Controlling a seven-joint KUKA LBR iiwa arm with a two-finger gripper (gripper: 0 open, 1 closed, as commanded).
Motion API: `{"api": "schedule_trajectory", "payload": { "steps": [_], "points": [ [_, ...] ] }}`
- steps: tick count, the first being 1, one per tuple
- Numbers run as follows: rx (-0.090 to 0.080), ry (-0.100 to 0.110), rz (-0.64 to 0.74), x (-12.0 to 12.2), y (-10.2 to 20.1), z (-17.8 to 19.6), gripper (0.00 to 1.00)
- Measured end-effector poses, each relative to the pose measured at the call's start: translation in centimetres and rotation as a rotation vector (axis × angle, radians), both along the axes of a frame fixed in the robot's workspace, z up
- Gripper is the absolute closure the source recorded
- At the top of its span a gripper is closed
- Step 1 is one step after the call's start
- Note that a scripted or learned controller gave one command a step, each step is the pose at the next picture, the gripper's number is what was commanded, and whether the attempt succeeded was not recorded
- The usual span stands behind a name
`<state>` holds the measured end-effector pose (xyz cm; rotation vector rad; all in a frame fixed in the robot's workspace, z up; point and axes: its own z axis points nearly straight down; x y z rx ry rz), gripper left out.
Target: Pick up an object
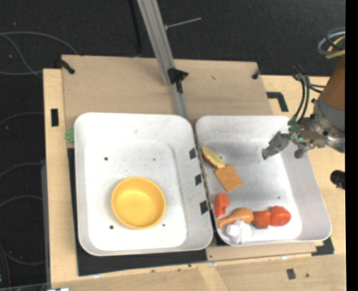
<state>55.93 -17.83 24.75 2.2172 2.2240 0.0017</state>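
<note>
Several objects lie below-left of the open, empty fingers (275,148) of the gripper (285,148): approach stage; next, descend onto the cracker (228,178).

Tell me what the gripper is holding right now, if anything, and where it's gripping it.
Nothing. The gripper hangs over the right bin with its fingers spread and bare; the objects lie apart from it, along the bin's left and near sides.

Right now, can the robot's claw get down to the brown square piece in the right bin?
Probably yes. The claw hangs over the right bin, and the brown square piece lies bare on the bin floor with nothing on top. A yellow piece sits close beside it, which might get bumped.
</note>
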Motion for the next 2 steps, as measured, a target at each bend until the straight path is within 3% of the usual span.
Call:
{"api": "schedule_trajectory", "payload": {
  "steps": [1, 2],
  "points": [
    [0.0, 0.0, -0.001, 0.0, 0.0, 0.0, 0.0],
    [-0.001, 0.005, -0.003, -0.9, 0.4, -5.0, 0.0]
  ]
}}
